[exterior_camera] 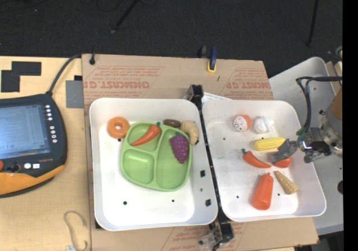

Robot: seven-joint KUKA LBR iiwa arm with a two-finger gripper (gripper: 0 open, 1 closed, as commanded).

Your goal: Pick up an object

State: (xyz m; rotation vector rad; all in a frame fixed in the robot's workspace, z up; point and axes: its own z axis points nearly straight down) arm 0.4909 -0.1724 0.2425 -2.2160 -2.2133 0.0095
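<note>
My gripper (296, 154) hangs low over the right edge of the right bin (305, 199), open, with nothing between its fingers. One dark finger (282, 150) reaches left over a small red object (283, 162), just below a yellow corn cob (268, 143). A red pepper (255, 160) lies to the left of it. An orange-red bottle (263, 191) and a tan cone (286, 183) lie nearer the front. A white-and-red ball (241, 123) and a white garlic bulb (262, 125) rest at the back.
The left bin (106, 199) holds a green divided tray (146, 167) with an orange carrot (146, 134) and purple grapes (179, 148), plus an orange ring (118, 127), a tan piece (191, 131) and a brown piece (172, 123). A teach pendant (28, 143) lies far left.
</note>
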